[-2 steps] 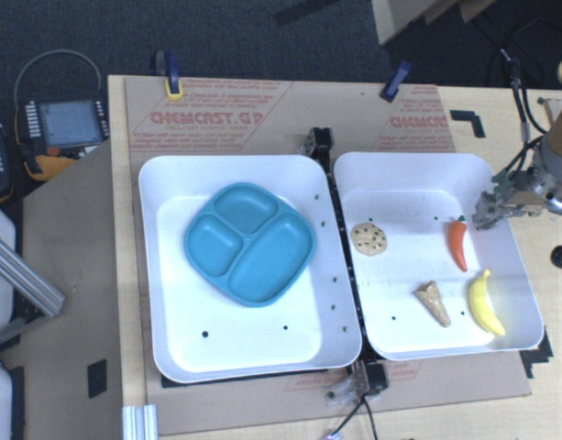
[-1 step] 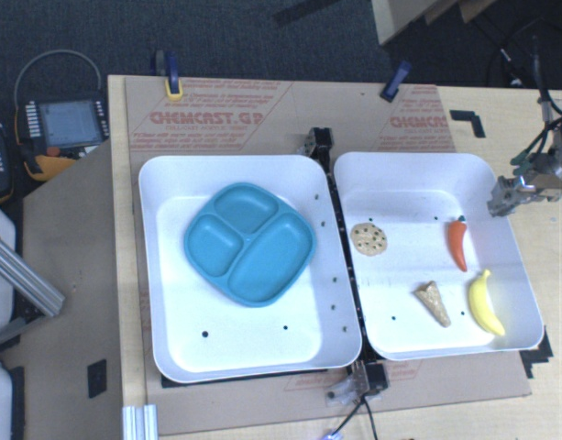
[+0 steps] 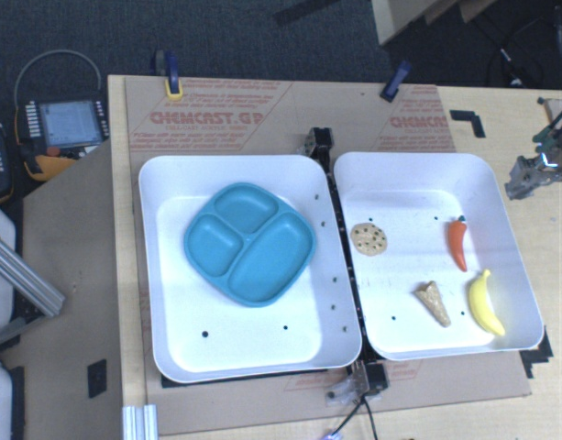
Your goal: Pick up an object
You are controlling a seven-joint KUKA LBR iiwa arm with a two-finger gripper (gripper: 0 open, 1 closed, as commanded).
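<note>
Here: carrot (image 3: 457,243) below tool (image 3: 530,174), apart.

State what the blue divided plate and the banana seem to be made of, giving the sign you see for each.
Blue divided plate: probably moulded plastic, from its uniform colour, soft sheen and rounded compartments. Banana: likely a plastic toy, smooth and evenly yellow, though the view cannot rule out real fruit.
</note>
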